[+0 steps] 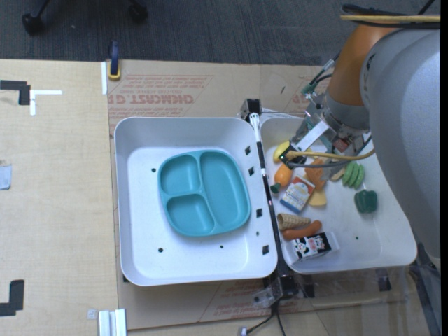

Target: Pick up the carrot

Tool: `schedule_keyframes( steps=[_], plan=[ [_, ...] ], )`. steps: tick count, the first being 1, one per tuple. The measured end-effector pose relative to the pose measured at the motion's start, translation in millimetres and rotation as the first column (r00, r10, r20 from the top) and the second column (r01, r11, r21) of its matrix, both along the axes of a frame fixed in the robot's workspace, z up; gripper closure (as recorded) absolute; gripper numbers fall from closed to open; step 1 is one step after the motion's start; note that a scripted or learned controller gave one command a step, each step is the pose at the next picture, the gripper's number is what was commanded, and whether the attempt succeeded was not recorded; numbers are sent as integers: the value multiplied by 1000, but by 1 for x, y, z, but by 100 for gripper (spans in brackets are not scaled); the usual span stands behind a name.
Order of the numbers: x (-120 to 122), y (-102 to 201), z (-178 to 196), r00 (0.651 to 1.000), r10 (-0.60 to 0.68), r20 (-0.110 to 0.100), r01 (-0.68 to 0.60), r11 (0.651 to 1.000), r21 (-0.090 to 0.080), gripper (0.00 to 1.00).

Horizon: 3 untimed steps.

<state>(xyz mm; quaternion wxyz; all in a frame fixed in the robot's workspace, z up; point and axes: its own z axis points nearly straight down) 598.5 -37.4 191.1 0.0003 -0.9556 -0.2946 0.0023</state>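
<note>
We cannot tell whether the gripper (288,157) is open or closed: its dark tip sits low in the right bin (392,247), and we see nothing clearly between its jaws. The tip hangs over a crowded heap at the near-left part of that bin, just beside a small glossy yellow piece (281,149) and above a smooth, rounded orange piece (281,176). A flat white plate on the wrist slants up to the right, into the grey arm with its orange band (353,61). Below the tip lies a small boxy carton (297,194), blue and white with a red patch, and next to it a pale yellow lump (318,200). What we take to be the carrot (302,229) is a smooth, slim, orange-red stick lying flat on the bin floor, well apart from the gripper, nearer the front edge. Its long axis runs almost left to right, with the right end tipped slightly towards the back; we cannot tell which end is the tip. It touches a tan ribbed cone (290,220) above it and lies just beside a black-and-white carton (312,244) below it. Further right are a green ridged bunch (353,176) and a dark green lump (365,201). The left bin (133,257) holds a matte teal divided plate (171,212).
</note>
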Motion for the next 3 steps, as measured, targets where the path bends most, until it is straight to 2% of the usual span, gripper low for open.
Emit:
schedule_keyframes(
  steps=[1, 2, 3],
  plan=[
    [-27, 22, -1, 1000, -5, -2, 5, 1000, 1, 0],
    [-45, -13, 0, 1000, -2, -2, 2, 1000, 1, 0],
    [-41, 42, -1, 993, -114, 0, 114, 993, 0, 0]
  ],
)
